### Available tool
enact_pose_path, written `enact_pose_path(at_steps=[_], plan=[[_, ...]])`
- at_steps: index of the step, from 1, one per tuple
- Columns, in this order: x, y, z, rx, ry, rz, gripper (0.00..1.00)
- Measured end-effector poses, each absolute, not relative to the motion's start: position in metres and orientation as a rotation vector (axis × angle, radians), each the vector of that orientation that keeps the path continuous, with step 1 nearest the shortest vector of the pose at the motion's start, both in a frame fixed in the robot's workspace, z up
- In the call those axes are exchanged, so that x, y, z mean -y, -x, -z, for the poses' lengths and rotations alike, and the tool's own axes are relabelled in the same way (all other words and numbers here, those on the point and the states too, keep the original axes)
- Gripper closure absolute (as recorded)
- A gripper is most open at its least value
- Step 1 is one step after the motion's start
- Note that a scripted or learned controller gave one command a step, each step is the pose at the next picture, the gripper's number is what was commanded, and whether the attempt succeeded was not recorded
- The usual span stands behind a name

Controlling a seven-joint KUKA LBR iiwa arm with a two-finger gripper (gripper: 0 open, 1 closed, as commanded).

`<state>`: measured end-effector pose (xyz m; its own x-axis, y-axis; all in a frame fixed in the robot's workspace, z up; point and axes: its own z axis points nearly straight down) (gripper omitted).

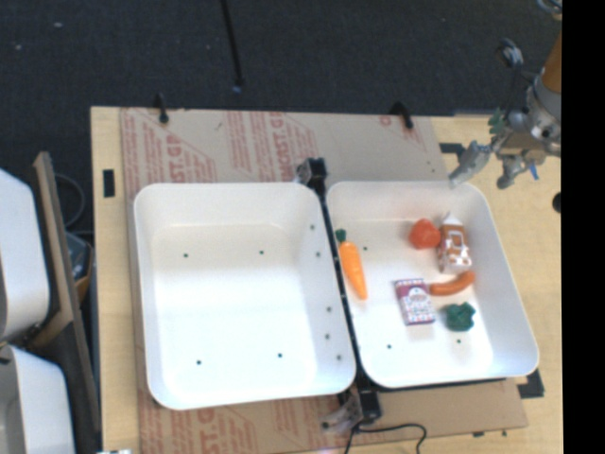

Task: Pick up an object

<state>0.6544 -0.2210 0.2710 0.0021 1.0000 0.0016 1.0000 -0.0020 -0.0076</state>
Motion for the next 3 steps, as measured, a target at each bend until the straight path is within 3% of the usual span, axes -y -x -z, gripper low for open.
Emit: enact_pose_path(at_steps=[1, 3], plan=[[0.22, -0.656, -0.276, 2.222, 2.223, 0.001, 0.0], [0.219, -0.647, -0.187, 2.22, 2.22, -0.002, 0.0]])
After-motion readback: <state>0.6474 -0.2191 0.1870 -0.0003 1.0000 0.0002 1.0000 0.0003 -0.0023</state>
